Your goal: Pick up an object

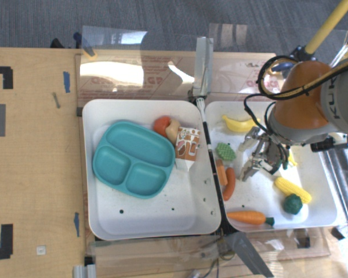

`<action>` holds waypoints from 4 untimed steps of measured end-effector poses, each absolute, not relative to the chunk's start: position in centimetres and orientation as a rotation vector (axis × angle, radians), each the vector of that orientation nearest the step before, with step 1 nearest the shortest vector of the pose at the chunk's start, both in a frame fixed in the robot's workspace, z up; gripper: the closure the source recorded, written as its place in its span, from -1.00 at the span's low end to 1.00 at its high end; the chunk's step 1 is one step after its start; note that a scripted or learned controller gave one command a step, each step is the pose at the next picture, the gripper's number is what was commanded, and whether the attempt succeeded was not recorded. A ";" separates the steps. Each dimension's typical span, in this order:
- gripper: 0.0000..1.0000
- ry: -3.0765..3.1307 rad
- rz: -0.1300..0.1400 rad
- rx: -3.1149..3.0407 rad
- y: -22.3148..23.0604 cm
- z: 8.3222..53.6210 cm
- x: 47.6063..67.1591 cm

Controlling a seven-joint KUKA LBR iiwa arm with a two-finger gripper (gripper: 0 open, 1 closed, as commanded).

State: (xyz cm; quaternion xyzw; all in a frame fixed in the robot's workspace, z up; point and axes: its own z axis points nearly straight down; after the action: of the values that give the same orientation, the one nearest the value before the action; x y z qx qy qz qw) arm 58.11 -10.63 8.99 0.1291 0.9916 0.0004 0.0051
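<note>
**Ana:** Looking down from the camera view, which step is this?

**Ben:** The approach, I'd judge. The hand [256,162] hangs over the right bin [325,213], its fingers spread fairly wide with nothing between them. No object is picked yet.

**Ana:** What lies within reach?

**Ben:** The nearest things are a small green leafy piece [225,152] and a red-orange pepper [228,185] just to its left, by the divider. A corn cob [292,186] and broccoli [292,204] lie right of it, a banana [239,123] behind, a carrot [248,217] at the front edge.

**Ana:** Next move?

**Ben:** Probably lowering over one item, straddling it, then closing.

**Ana:** Any writing?

**Ben:** Letters on the arm's casing [343,104] look like "KU", cut off. The carton [187,145] in the left bin [104,213], beside the teal tray [133,158], has print too blurred to read.
</note>
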 end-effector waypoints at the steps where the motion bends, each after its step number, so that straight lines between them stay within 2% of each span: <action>1: -1.00 3.136 -0.006 0.398 -9.9 9.1 64.1; 2: -1.00 3.123 0.000 0.214 -9.4 9.0 58.7; 3: -1.00 3.054 0.005 0.682 -10.5 9.0 56.6; 4: -1.00 3.070 -0.005 0.761 -10.7 9.1 63.6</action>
State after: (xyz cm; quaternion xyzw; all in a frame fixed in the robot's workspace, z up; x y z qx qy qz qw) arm 63.58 -10.74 9.10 0.2407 0.9705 -0.0015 -0.0107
